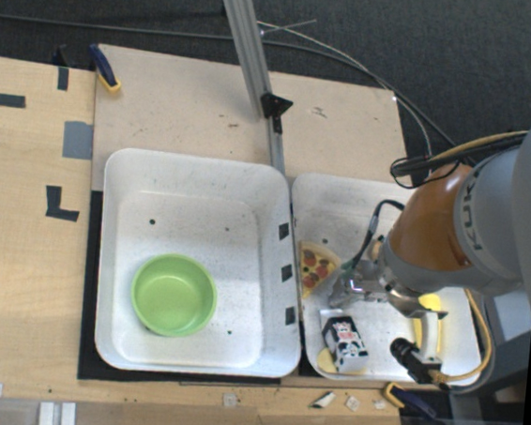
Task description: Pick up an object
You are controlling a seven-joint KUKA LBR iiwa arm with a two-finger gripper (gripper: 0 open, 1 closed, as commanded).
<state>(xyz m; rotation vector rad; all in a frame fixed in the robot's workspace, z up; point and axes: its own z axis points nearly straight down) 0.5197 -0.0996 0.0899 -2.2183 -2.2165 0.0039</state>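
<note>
My gripper point(344, 291) hangs low over the right bin point(342, 198), near its left wall. It is just right of a toy pizza slice point(316, 265) lying against that wall. A small black and white box point(344, 343) lies in front of the gripper, near the bin's front edge. A pale yellow piece point(327, 360) sticks out from under the box. Nothing shows between the fingers, and the wrist hides part of the bin floor to the right.
A green bowl point(175, 294) sits at the front left of the left bin point(193, 182). A slanted metal pole point(254, 55) rises behind the bins. Small bits point(335, 399) lie on the bench in front of the right bin.
</note>
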